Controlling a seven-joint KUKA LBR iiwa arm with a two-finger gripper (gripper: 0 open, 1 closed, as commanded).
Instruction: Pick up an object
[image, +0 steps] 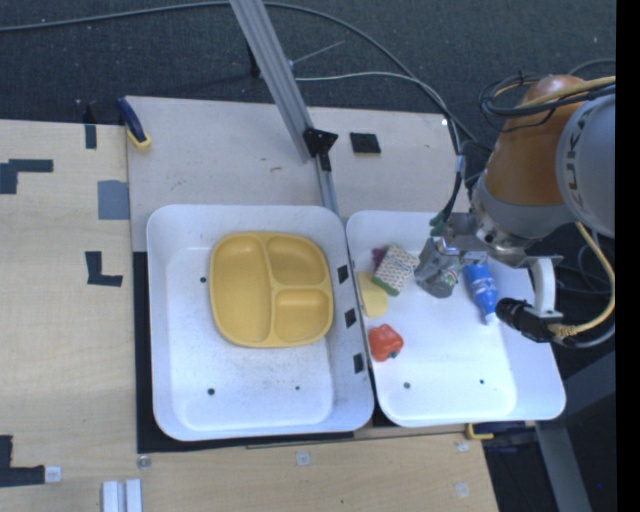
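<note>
Camera view: the gripper (437, 272) hangs low over the upper part of the right bin (500, 400), the arm (545, 150) coming in from the right. Whether it is open or shut I cannot tell from this angle, and nothing can be seen held in it.

No one object is named by the task, so any of those in the right bin will do. The nearest is the blue bottle (481, 288), just beside the gripper on its right, lying with its long axis running up and down the picture, tilted a little. On the gripper's other side, near it, lies a patterned packet (395, 268); below that a pale yellow item (373, 299), close to the bin's left wall; lower still, and farther from the gripper, a red pepper (385, 343). My judgement is that the bottle or the packet calls for the shortest move, a small sideways shift before descending.

Counted: two white bins on the tabletop (60, 300); four loose objects in the right bin; one yellow divided tray (270, 288) in the left bin (180, 390), with three compartments.
</note>
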